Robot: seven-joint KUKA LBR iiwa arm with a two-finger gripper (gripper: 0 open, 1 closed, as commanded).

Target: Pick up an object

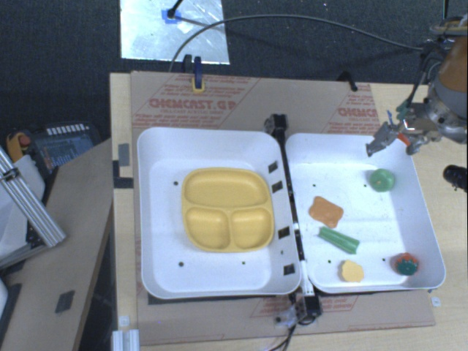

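In the camera view the gripper (395, 139) hangs above the far right corner of the right bin (431, 232), its two fingers spread apart with nothing between them. The nearest candidate for a pick is a green round toy (381, 180), lying just below the gripper near the bin's far right side. An orange flat piece (325, 211) sits toward the middle of that bin, with a green stick-shaped piece (338, 240) just beside it on the near side. A yellow piece (352, 271) lies by the near edge, and a small red-and-green toy (406, 264) sits in the near right corner. The left bin (157, 189) carries a yellow divided tray (223, 208) at its centre.

The risks, as I judge them: the green round toy looks likely to roll if one finger touches it first, so an off-centre descent could nudge it away. It also lies close to the bin wall, and a finger could catch the rim coming down. The orange piece looks flat, so fingers might close over it without gripping.
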